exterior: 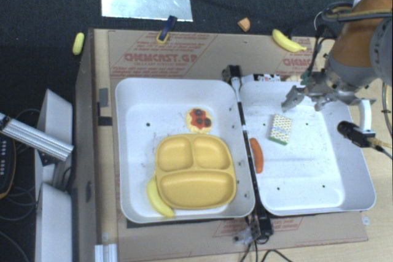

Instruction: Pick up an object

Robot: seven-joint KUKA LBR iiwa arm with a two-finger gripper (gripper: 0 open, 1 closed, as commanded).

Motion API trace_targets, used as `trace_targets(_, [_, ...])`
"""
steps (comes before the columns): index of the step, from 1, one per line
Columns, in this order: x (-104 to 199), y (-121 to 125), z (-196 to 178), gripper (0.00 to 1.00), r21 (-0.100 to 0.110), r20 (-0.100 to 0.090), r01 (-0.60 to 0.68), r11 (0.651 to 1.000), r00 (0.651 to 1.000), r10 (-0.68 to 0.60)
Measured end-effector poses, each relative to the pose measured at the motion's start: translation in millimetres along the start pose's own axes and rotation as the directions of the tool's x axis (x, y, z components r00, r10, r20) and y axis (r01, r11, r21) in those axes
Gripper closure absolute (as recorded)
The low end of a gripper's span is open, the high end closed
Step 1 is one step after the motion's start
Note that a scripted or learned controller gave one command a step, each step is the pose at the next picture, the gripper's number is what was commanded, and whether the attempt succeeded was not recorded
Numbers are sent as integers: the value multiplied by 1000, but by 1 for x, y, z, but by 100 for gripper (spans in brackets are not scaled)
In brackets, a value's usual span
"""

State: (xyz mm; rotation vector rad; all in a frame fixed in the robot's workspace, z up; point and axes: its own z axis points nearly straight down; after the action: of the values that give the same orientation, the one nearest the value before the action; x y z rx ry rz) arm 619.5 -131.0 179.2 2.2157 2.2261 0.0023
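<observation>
Banana point(158, 198) beside tray point(195, 170), seemingly touching.

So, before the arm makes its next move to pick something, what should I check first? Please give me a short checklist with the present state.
1. Gripper carries nothing yet: ok, nothing shows between its fingers.
2. Patterned block in the right bin lies apart from the walls: ok.
3. Gripper is over the block: not ok, it is toward the bin's far edge, beyond the block.
4. Orange carrot is free to grasp: not ok, it lies against the divider.
5. Fingers open enough: cannot tell.
</observation>
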Motion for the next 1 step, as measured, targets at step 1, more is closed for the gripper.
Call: trace_targets(1, [13,-16,95,0,1,0,-3,1000,1000,3])
